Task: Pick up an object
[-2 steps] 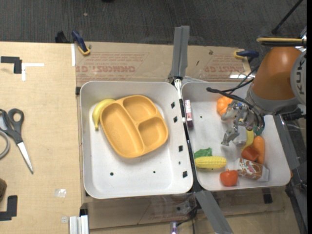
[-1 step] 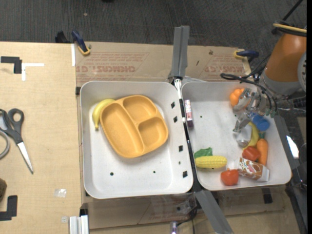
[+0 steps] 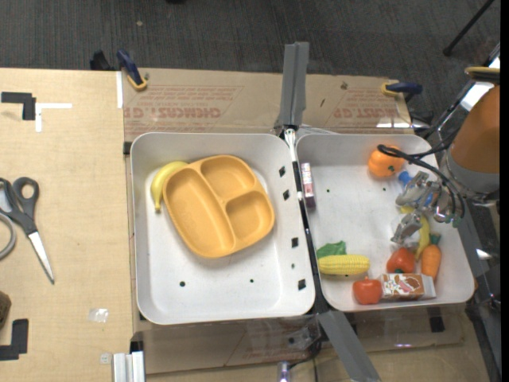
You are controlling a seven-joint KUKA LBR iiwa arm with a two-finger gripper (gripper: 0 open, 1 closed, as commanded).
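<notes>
My gripper hangs low over the right side of the right bin, reaching in from the right. A small yellow piece lies right against it, and a carrot and a red pepper sit just below. An orange rests at the bin's back. Along the front lie a corn cob, a green leaf, a red tomato and a juice carton.
The left bin holds a yellow divided plate with a banana by its left rim. A small purple packet lies by the divider between the bins. Scissors lie on the bench at far left.
</notes>
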